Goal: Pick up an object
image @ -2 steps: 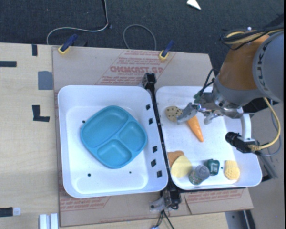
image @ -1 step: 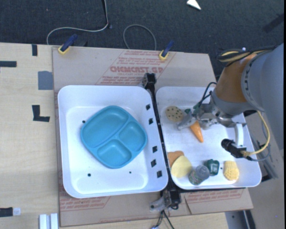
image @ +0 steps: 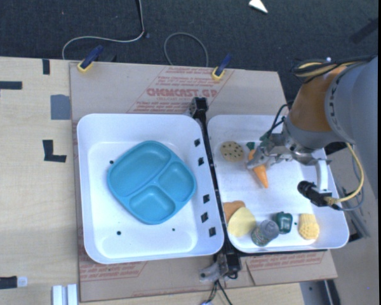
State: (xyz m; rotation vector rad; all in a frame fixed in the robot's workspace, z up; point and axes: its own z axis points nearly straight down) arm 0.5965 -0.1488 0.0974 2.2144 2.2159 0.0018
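Note:
My gripper (image: pixel 259 157) hangs low over the middle of the right bin (image: pixel 274 127), reaching in from the right. An orange carrot-shaped piece (image: pixel 261 175) lies directly under and in front of it, its upper end touching or tucked under the gripper tip. A round speckled cookie (image: pixel 230 150) lies just left of the gripper. Along the bin's front edge sit an orange piece (image: pixel 233 206), a yellow lump (image: pixel 241 223), a grey can (image: pixel 264 232), a dark green item (image: pixel 283 221) and a yellow corn-like piece (image: pixel 308 227).
The left bin (image: pixel 92 170) holds a blue divided plate (image: pixel 153 181). A black divider with clips (image: pixel 203 164) runs between the bins. The grey arm with its orange band (image: pixel 314 103) and a cable (image: pixel 317 192) cover the right bin's right side.

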